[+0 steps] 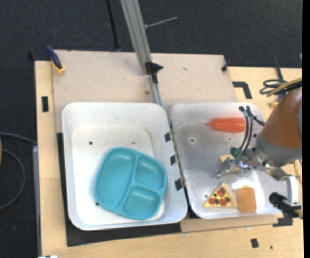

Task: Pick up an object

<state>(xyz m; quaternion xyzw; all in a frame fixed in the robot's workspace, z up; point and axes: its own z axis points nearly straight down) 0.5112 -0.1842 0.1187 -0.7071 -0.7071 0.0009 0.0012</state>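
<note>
In the right bin lie an orange carrot near the far wall, a pizza slice near the front wall, and a tan bread piece just right of the slice. My gripper hangs over the middle right of this bin, between the carrot and the pizza slice. Its two metal fingers point left, stand open and have nothing between them. The grey arm with its orange band comes in from the right and hides the bin's right wall.
The left bin holds a teal divided plate. A slanted aluminium post rises behind the bins. A scissors-like tool lies on the bench at far right, and a blue and yellow clamp at the board's far left corner.
</note>
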